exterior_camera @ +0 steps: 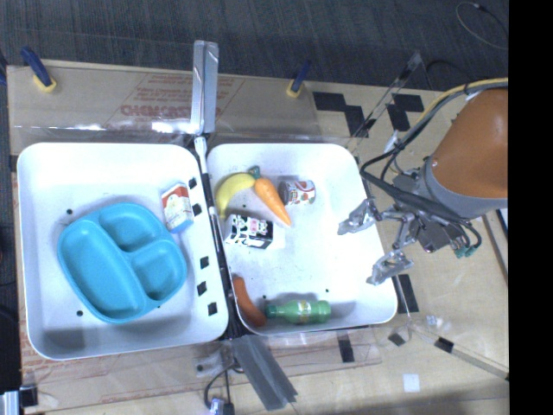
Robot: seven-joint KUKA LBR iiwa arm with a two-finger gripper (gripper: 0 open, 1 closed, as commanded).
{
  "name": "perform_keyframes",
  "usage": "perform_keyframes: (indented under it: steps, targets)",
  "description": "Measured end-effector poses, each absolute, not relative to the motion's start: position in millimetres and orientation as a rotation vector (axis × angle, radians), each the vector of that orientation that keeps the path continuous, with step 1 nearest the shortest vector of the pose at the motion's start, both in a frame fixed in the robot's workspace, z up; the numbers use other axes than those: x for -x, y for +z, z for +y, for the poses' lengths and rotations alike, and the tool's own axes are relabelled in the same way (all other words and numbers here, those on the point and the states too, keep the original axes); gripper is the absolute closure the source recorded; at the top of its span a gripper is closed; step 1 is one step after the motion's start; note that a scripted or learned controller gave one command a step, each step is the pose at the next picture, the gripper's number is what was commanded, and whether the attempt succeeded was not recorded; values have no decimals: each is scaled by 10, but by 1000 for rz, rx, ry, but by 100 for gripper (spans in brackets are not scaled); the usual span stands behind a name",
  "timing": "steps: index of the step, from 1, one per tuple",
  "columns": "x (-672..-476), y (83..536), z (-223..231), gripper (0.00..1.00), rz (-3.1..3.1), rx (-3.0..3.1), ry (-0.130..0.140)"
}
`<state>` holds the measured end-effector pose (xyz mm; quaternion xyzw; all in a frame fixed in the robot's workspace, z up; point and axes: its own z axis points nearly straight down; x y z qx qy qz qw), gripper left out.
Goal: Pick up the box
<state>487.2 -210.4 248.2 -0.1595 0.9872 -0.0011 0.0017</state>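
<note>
One box, black-and-white patterned, lies in the right bin near its left wall, just below a banana and carrot. Well to its right, the gripper hovers with fingers spread, grasping nothing.

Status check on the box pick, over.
End effector open, holding nothing, over the right bin's right edge. Box lies mid-bin, untouched. Carrot and banana crowd its far side.
</note>
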Motion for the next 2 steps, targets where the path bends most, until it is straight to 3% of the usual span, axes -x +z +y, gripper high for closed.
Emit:
perform_keyframes:
  steps: [1,2]
  targets:
    - [-4883,2585,-2099,100,3097,504,-4]
    - [-4842,1797,-1638,100,3123,339,1]
